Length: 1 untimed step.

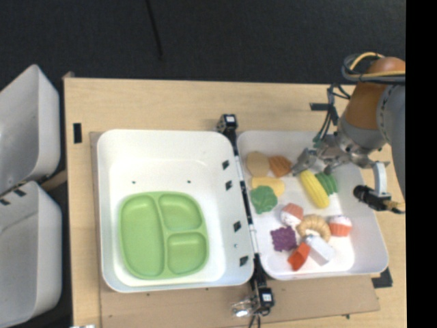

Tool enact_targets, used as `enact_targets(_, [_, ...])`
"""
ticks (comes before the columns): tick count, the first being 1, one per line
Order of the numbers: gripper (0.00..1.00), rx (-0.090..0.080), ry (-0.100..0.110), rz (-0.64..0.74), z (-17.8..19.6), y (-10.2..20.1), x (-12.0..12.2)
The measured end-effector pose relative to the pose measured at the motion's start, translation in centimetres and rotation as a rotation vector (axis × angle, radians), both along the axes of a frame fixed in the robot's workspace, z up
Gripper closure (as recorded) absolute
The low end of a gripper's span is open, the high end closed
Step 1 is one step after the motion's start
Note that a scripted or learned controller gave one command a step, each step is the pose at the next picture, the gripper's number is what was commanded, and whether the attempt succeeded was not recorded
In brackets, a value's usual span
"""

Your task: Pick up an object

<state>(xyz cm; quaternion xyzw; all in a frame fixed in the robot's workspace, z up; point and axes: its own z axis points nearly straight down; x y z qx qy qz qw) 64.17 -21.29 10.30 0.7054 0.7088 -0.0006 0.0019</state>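
The grey arm with the orange band comes in from the right side of the table (82,108) and bends down over the right bin (372,248). Its claw (305,162) hangs low over the far part of this bin, close to the far left corner. I cannot tell how the claw stands, because the dark metal parts mix together there, and I see no toy between them.

All the toy food lies in the right bin. Just beside the claw, toward the left wall, there is a beige round piece (257,162) and an orange piece (279,165) touching it. A yellow block (268,185) lies next to them, and a green broccoli (263,198) touches it on the near side. Under the wrist lies a yellow corn cob (315,188), with a green vegetable (328,183) along its right side. Nearer to the front edge there are a croissant (315,225), purple grapes (283,238), a red piece (299,257) and some red and white pieces that I cannot name.

The left bin (109,149) holds a green divided plate (164,234) in its near left part.
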Motion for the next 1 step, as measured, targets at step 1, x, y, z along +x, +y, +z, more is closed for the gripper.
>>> enact_targets(1, [1.00,-0.003,-0.004,0.003,1.37,-0.10,0.10])
